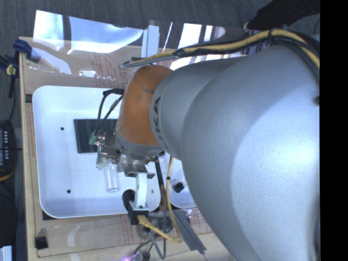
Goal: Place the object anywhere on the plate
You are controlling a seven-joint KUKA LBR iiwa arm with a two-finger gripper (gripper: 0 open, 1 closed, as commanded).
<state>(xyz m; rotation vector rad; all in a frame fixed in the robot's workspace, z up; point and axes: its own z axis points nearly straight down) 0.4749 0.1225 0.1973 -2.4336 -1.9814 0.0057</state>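
A dark, flat, square plate (pixel 87 135) lies in the left white bin (pixel 54 162), partly covered by my arm. My gripper (pixel 111 175) hangs over the bin just in front of the plate's near edge, below the orange band (pixel 138 110) of the wrist. A pale translucent piece shows at the gripper's tip, and I cannot tell what it is. The wrist and arm hide whatever lies under them.
The big grey arm (pixel 244 145) covers the right bin and most of the right half of the view. Cables (pixel 149 227) hang at the bench's front edge. Shiny plastic sheeting (pixel 87 37) lies behind the bins. Bare bin floor lies left of the plate.
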